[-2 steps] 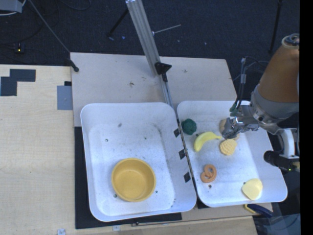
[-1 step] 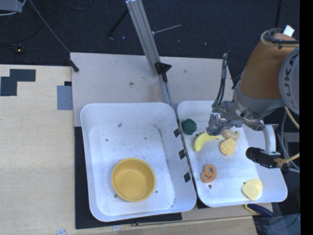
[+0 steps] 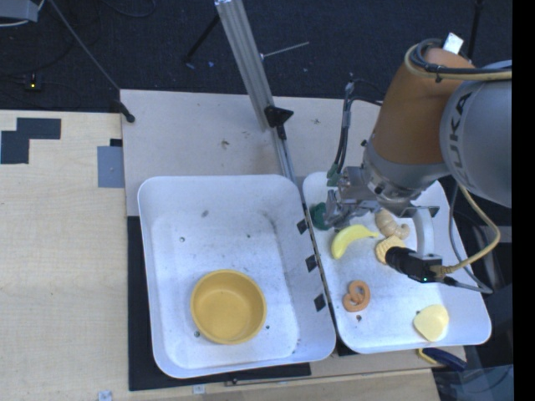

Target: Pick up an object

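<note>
Looking from the near edge of the bench (image 3: 58, 249) toward the back. Nearest, in the left bin (image 3: 217, 215): yellow bowl (image 3: 228, 306), upright, mouth up, sitting in the near half. Beside it, in the right bin (image 3: 393, 328): pale yellow piece (image 3: 431, 322) close to the near right corner. Slightly further back and toward the bin's left wall: small orange ring-shaped piece (image 3: 357, 296), lying flat, well apart from the pale yellow one.

Further back again, in the middle of the right bin: banana (image 3: 351, 239), curved, lying flat. Just to its right, a yellow-orange piece (image 3: 386, 246), and behind that a beige piece (image 3: 386, 222), the two close together. At the far left of the same bin, near the wall shared with the left bin: dark green piece (image 3: 319, 216), partly covered.

Gripper (image 3: 337, 205) low over the far left part of the right bin, right by the green piece and just behind the banana. Cannot tell whether open or closed, nor whether anything is held. Above it, the arm (image 3: 489, 132), grey with its orange band (image 3: 414, 115), reaching in from the right.

Furthest back: a metal rail (image 3: 247, 57) slanting up from between the bins, with a black clamp (image 3: 278, 117) partway along.
</note>
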Controlling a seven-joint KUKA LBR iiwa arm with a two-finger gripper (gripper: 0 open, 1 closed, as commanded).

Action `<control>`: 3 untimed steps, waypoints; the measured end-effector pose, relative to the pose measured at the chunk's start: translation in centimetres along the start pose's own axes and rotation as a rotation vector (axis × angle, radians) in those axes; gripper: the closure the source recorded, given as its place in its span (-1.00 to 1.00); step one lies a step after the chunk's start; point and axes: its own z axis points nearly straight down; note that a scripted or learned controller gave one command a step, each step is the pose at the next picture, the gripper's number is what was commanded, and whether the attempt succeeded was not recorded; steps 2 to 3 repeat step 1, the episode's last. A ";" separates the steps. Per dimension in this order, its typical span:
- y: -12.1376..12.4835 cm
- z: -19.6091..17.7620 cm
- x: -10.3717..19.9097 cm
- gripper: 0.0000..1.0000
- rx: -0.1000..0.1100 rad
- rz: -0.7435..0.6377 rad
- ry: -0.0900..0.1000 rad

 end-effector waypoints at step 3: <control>-0.1 0.9 4.2 1.00 0.003 0.002 -0.001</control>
